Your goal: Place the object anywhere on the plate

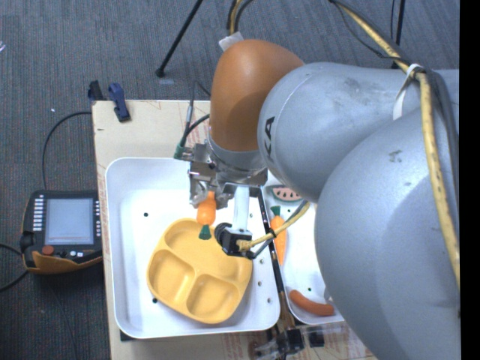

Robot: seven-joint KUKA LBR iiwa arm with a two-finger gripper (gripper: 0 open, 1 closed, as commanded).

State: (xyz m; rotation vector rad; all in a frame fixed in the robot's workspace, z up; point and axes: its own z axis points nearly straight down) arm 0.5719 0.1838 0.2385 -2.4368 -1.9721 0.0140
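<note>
two shallow white bins sit side by side on the bench, and the big grey arm [360, 163] with its orange band reaches in from the right and covers much of the right one. the left bin [127, 201] holds a yellow plate [196, 272] with three compartments, lying toward the bin's lower right part; a few small dark specks dot the white floor around it. the gripper [207, 205] hangs over the upper edge of the plate, and a small toy carrot [205, 216], orange with a green stem end pointing down, sits right at its tip, with the stem just over the plate's upper compartment. the carrot appears to be between the fingers, but the wrist body blocks the fingertips and it cannot be told for sure whether they pinch it. in the right bin [300, 272], what shows past the arm is a second orange carrot [280, 231] lying near the divider between the bins, a slice of watermelon [287, 195] partly tucked under the arm above it, and a reddish sausage [311, 303] near the bin's lower edge. off the bench on the left, a teach pendant [66, 229] with a grey screen lies on the dark floor, and a blue clamp [118, 100] grips the board's upper left corner.
</note>
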